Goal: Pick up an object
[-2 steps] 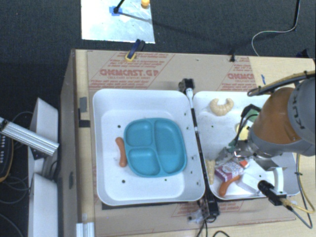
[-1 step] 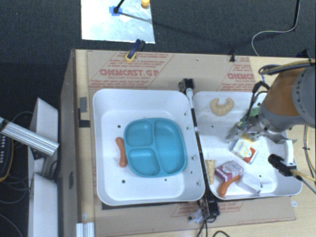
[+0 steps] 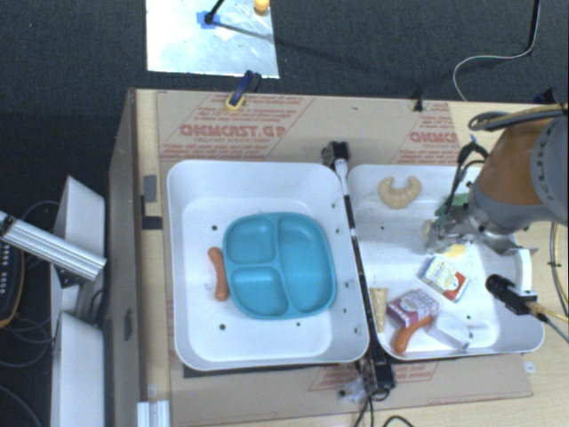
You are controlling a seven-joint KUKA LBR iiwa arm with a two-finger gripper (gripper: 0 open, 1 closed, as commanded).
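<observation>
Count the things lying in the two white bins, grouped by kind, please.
Blue divided tray: 1
Orange sausages: 2
Croissant: 1
Small packets or boxes: 2
Tan wedge: 1
Total: 7

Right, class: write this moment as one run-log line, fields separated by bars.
phase: reaching | tool: low in right bin, near small carton | croissant: untouched | left bin: blue tray, sausage

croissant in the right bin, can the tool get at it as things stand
Probably yes: the croissant lies alone near the right bin's far wall, nothing on it or against it, and the tool hangs just beside it.
</observation>
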